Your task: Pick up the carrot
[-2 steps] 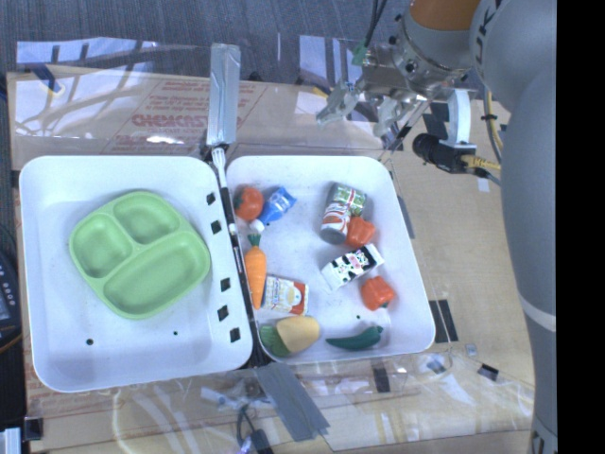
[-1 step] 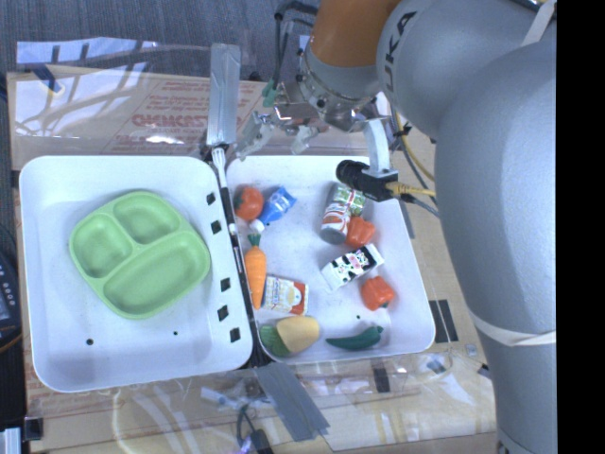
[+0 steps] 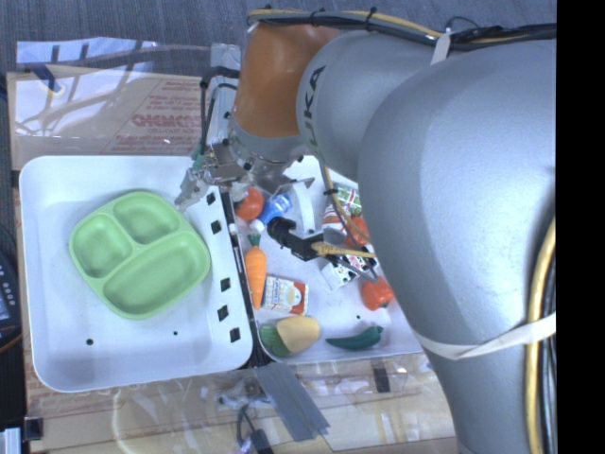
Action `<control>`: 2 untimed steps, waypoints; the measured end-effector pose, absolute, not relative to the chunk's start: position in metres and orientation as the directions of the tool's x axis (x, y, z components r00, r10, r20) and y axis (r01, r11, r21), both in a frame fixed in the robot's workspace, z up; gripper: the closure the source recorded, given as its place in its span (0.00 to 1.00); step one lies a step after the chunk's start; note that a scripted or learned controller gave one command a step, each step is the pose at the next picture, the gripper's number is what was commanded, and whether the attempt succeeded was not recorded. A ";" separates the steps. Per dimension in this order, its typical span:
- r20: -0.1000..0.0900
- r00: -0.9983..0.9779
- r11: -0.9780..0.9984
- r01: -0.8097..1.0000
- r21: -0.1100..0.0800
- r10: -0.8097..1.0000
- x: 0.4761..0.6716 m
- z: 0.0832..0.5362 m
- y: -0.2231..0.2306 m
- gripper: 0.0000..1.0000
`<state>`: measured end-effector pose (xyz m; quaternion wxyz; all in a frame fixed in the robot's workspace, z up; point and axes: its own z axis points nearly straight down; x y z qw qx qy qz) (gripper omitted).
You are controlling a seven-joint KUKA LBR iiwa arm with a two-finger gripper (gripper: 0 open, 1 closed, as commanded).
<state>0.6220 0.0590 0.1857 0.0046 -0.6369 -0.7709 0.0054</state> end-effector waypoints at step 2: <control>-0.008 0.250 -0.250 0.968 -0.025 0.968 0.603 0.192 0.000 1.00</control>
